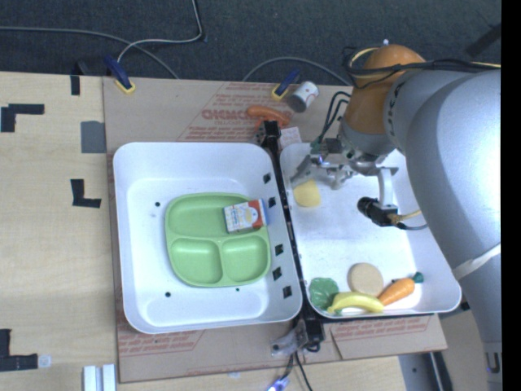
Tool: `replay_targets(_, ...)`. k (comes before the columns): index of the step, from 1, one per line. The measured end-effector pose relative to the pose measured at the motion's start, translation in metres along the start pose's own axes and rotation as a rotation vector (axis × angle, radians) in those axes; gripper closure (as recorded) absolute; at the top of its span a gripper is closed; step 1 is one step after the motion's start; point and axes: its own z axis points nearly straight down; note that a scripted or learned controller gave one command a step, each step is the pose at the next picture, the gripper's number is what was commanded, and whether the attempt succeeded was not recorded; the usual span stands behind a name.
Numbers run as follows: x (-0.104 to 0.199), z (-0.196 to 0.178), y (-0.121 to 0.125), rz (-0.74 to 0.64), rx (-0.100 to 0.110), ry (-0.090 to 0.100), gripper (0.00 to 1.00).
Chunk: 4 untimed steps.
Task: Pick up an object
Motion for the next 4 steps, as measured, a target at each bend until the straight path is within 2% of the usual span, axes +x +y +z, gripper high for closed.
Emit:
replay_targets(3, -0.006, 0.0, 0.0, 0.001, 0.0, -0.001, 0.0)
replay_targets(4, -0.009, 0.0, -0.011, 0.0, -0.001, -0.001, 0.0)
